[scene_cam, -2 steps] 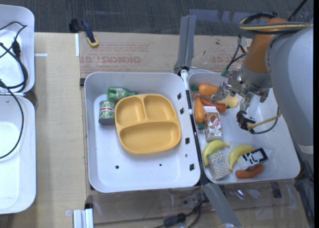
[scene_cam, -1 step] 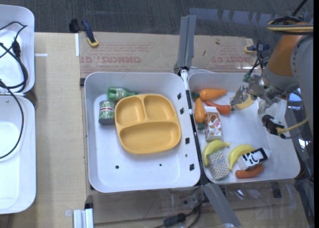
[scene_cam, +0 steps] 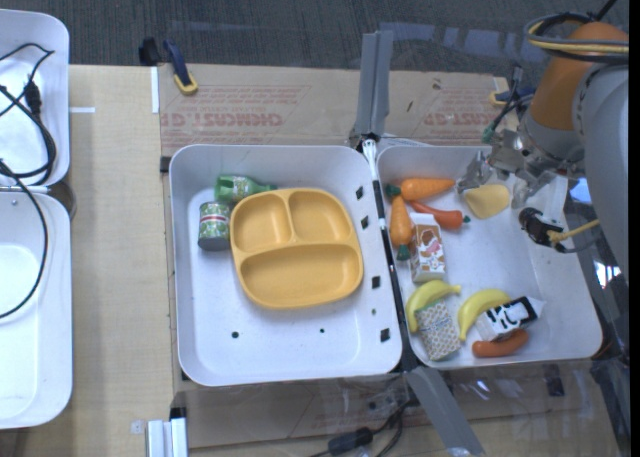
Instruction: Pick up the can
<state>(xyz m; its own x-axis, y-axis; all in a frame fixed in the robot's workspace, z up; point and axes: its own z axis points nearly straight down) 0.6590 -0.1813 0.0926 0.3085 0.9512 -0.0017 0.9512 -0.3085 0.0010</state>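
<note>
The tool [scene_cam: 497,177] hangs over the back of the right bin [scene_cam: 560,340], at the end of the grey arm [scene_cam: 600,115] with its orange band [scene_cam: 590,45]; a pale yellow, rounded item [scene_cam: 488,200] sits right at its tip, but whether that item is gripped, and how the tool is set, cannot be told from this angle. Just left of it lie a carrot [scene_cam: 427,187] and a thinner orange-red vegetable [scene_cam: 440,213], with another carrot [scene_cam: 400,220] standing along the bin's left wall. Below these rests a small printed carton [scene_cam: 428,251]. Toward the front of the bin are two bananas [scene_cam: 430,295] [scene_cam: 478,307], a speckled pouch [scene_cam: 438,330], a black-and-white item [scene_cam: 512,315] and a reddish sausage-shaped piece [scene_cam: 500,345]. The can [scene_cam: 213,225] is well apart from the tool, in the left bin [scene_cam: 280,355], upright near its left wall and touching the left edge of a yellow divided plate [scene_cam: 297,245]. A green bottle [scene_cam: 240,187] lies just behind the can. Both bins sit on the wooden worktop [scene_cam: 110,245], with brown cardboard [scene_cam: 270,105] behind them.
</note>
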